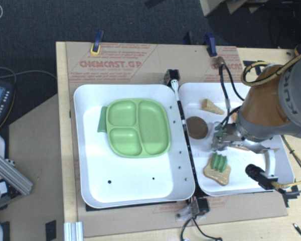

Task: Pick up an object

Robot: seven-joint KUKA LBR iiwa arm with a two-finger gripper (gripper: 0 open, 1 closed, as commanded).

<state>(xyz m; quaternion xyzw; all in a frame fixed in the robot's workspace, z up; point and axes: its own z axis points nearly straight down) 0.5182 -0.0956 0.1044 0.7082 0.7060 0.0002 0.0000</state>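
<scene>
Hovering: gripper (219,140) low in right bin (241,187), between brown disc (196,127) and green piece (219,161); finger state can't tell. Suggest centring over one obj. before descent.

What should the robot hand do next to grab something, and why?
Probably drop straight down: the gripper hangs in the right bin just above the green piece on the tan toy, with the brown disc beside it, and nothing shows between its fingers.

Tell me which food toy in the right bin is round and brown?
The round dark brown disc beside the bin divider. The pale tan wedge is pointed, and the green ridged piece lies on a tan slice.
</scene>
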